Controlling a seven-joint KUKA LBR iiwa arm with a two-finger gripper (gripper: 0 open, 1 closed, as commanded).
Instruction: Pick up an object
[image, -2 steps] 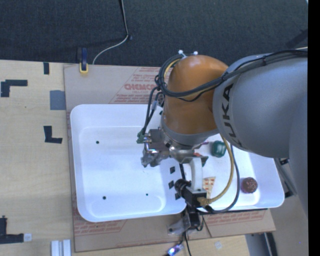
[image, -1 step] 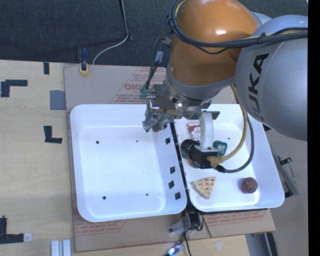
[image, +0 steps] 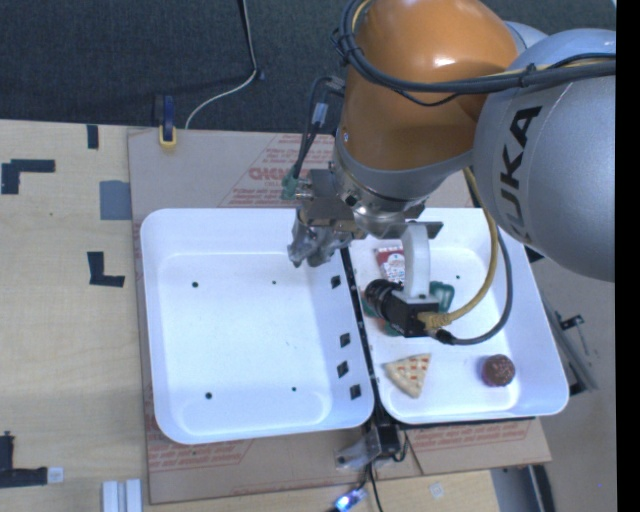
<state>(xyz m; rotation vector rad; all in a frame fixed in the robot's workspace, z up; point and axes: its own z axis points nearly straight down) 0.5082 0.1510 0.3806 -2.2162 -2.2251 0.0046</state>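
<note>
Gripper, finger state impossible to tell, hangs over the left bin near the divider, beneath the arm's orange band; pizza slice and brown ball lie in the right bin.

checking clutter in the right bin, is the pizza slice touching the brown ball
Apart. The camera view shows bare white bin floor between the pizza slice and the brown ball, both lying near the front of the right bin.
</note>
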